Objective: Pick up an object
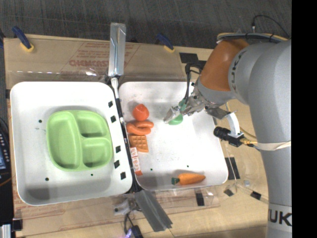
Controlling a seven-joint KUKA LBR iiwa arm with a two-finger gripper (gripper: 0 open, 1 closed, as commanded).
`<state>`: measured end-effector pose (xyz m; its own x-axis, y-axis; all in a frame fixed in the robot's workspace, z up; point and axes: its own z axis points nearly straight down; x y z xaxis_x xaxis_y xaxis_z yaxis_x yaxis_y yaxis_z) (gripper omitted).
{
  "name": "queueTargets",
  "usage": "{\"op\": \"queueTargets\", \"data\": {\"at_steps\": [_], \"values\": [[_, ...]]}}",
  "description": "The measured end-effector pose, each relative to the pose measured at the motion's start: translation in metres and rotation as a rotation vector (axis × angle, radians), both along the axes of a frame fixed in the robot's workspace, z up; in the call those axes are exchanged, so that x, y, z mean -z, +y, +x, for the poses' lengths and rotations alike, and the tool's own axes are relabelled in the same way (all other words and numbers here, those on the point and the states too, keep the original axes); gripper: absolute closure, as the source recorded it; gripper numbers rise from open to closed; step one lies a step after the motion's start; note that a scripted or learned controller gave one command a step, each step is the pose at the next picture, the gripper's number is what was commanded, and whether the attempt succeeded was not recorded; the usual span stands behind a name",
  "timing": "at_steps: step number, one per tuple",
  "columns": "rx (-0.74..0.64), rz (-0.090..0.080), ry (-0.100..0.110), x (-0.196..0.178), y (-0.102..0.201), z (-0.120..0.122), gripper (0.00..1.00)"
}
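One carrot, one tomato, two bins

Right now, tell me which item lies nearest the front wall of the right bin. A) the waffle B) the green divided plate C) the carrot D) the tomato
C: the carrot lies along the front wall of the right bin, while the tomato and waffle sit by the left wall, and the green divided plate is in the left bin.
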<state>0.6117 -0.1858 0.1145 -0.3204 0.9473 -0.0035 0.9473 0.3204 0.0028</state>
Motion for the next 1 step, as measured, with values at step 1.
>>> {"op": "queueTargets", "data": {"at_steps": [1], "values": [[0.176, 0.002, 0.004, -0.0797, 0.0351, 0.0143, 1.0]]}}
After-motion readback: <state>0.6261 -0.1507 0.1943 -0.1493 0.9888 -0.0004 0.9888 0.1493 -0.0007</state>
